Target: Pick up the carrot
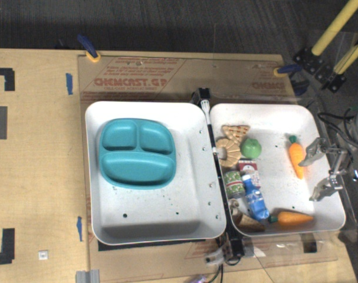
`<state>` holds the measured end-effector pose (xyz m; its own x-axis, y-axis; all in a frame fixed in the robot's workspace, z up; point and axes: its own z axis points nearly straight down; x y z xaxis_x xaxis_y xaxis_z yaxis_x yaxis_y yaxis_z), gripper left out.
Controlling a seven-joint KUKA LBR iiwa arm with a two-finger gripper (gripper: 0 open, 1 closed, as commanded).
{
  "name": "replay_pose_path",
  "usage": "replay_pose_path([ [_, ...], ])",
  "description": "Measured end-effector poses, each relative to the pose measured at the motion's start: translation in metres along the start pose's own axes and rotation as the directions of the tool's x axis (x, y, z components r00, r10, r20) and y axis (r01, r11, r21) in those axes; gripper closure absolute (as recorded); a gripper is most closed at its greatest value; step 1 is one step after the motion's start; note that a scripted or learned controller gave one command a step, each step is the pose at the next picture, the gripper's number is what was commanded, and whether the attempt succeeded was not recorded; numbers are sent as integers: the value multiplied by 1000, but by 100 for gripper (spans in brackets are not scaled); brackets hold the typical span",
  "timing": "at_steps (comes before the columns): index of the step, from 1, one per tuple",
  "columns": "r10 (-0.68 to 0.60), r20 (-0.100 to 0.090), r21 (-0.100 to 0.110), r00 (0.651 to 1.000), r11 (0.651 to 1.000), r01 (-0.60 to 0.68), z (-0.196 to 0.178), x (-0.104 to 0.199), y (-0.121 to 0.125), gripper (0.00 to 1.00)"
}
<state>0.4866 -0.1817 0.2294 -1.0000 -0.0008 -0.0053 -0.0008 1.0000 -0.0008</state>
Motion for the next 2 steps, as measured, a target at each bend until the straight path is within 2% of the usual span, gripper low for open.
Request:
replay_pose_path([
  [1, 98, 0, 0, 995, 995, -98, 52, -63, -41, 0],
  [2, -12, 5, 2, 1000, 1000, 12, 133, -72, -41, 0],
])
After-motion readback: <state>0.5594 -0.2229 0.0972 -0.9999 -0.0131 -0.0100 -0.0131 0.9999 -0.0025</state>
